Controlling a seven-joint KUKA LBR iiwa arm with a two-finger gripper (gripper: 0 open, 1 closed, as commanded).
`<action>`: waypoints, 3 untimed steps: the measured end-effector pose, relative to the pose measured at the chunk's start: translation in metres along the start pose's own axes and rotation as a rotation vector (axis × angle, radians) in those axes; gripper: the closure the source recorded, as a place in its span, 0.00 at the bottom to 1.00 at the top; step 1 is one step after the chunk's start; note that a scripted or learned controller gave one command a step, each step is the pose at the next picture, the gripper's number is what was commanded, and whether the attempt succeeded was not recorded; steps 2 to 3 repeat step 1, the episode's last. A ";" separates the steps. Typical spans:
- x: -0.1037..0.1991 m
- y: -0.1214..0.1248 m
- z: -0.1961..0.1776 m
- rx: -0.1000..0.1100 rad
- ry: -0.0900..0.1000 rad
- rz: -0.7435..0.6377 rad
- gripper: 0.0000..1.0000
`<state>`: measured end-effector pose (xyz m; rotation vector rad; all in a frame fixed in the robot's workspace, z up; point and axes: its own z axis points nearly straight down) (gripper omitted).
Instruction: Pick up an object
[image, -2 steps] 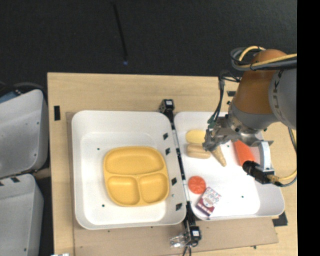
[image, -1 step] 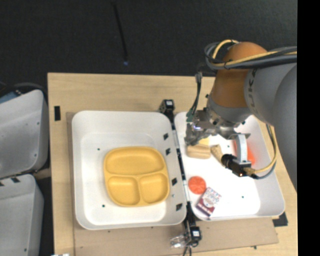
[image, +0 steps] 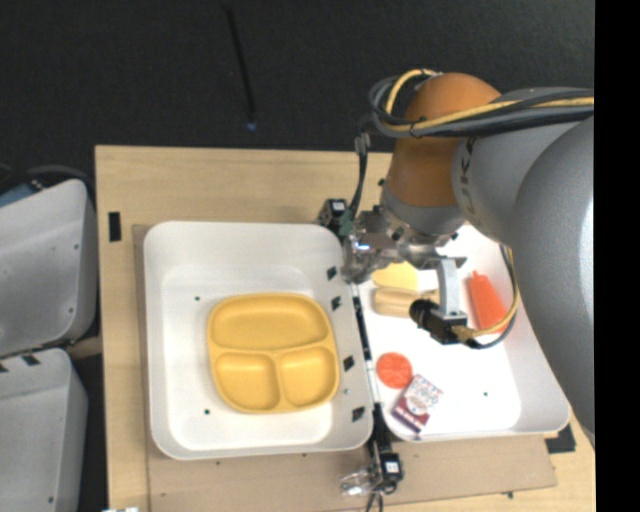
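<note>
My gripper (image: 383, 258) hangs low over the far left part of the right bin (image: 500, 400), under the orange wrist band. Directly below it lies a pale yellow wedge (image: 397, 276), and a tan roll (image: 396, 302) lies just in front of that. The gripper body hides the top of the wedge. An orange carrot-like piece (image: 485, 299) lies to the right, partly behind a black fitting and cable. Nearer the front are a red disc (image: 393, 369) and a small red-and-white packet (image: 417, 401).
The left bin (image: 180, 420) holds a yellow three-compartment plate (image: 272, 350). The raised divider (image: 360, 345) between the bins runs just left of the gripper. The grey arm covers the right bin's far right side. Bare white floor shows at the right bin's front right.
</note>
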<state>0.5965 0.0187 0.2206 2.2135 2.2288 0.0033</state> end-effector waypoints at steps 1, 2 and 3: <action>0.056 0.013 -0.017 -0.001 0.001 -0.001 1.00; 0.056 0.013 -0.017 -0.001 0.001 -0.001 1.00; 0.056 0.013 -0.017 -0.001 0.001 -0.001 1.00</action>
